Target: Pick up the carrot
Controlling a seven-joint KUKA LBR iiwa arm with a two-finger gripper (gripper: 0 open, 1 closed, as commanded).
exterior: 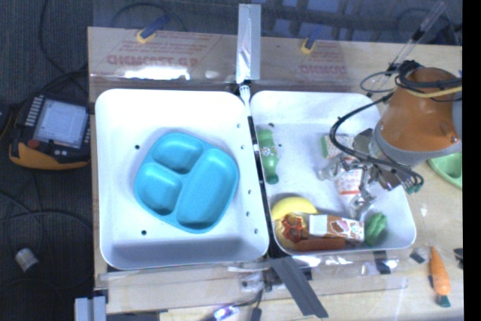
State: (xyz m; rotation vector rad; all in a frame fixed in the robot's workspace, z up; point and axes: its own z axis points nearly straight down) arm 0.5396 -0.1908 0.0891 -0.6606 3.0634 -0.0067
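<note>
Carrot [439,276]: lies on the counter [443,71] outside both bins, off the right bin's near right corner, orange body with a green tip toward the viewer.
Jaws [359,188]: down inside the right bin [301,105], among crumpled packaging; I cannot tell whether they are released or clenched, nor whether anything sits between them.
Risk, wrong target: the jaws are well apart from the carrot, so a grasp made here would likely take a wrapper [349,180] instead.
Risk, reach: the carrot lies near the counter's edge; a glancing touch could roll it off.
Risk, wall: the bin wall stands between the jaws and the carrot, so a low sideways move could strike it.
Left bin [120,109]: holds a blue divided tray [188,180], its compartments bare.
Right bin contents: a green bottle [267,154] by the left wall, a yellow fruit [291,208], a red and white packet [327,229], a green item [375,225].
</note>
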